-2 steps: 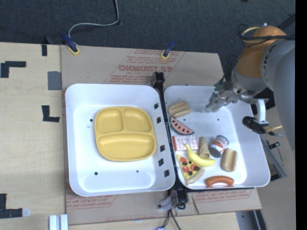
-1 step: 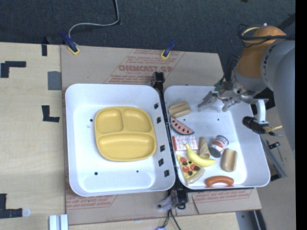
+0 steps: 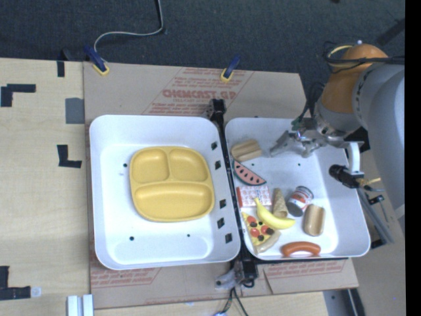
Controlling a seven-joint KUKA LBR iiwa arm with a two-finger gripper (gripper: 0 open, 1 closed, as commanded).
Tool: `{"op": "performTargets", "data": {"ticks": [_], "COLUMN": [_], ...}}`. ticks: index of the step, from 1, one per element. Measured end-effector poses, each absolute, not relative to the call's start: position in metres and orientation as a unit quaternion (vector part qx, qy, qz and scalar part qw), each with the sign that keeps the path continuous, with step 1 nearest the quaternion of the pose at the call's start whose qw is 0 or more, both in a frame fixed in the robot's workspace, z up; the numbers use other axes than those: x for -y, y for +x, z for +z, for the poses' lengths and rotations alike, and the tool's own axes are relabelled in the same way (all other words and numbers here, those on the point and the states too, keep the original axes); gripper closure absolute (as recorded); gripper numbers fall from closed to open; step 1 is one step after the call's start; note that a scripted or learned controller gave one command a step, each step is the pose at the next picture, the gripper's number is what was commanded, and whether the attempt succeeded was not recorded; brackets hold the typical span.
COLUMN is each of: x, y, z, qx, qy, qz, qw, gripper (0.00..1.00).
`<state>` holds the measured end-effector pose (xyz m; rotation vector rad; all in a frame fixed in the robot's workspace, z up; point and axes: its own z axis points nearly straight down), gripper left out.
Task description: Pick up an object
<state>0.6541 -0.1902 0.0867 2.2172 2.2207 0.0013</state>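
My gripper (image 3: 291,150) hangs over the back part of the right bin (image 3: 342,242), open, with nothing between its fingers. A tan bread piece (image 3: 246,150) lies just to its left, apart from it. Below that sit a watermelon slice (image 3: 248,174) and a red-and-white packet (image 3: 253,195). Toward the front lie a banana (image 3: 273,217), a pizza slice (image 3: 258,230), a cone (image 3: 279,203), a small can (image 3: 300,199), a hot dog bun (image 3: 314,219) and a sausage (image 3: 300,248).
The left bin (image 3: 105,176) holds a yellow divided plate (image 3: 172,182). The grey arm with its orange band (image 3: 348,78) comes in from the right over the right bin's far corner. A black divider (image 3: 223,176) joins the bins.
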Motion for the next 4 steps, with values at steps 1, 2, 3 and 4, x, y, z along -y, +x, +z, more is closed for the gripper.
{"op": "performTargets", "data": {"ticks": [1,2,3,4], "x": [0.1907,0.1906,0.1901,0.1901], "y": [0.6548,0.6546,0.6548,0.6548], "z": [0.097,0.0967,0.1067,0.1067], "qx": [-0.708,-0.708,-0.708,-0.708], "qy": [0.706,0.706,0.706,0.706], "qz": [0.0,-0.0002,0.0,0.0], "qw": [0.004,0.004,0.004,0.004], "gripper": [1.0,0.0,1.0,0.0]}}
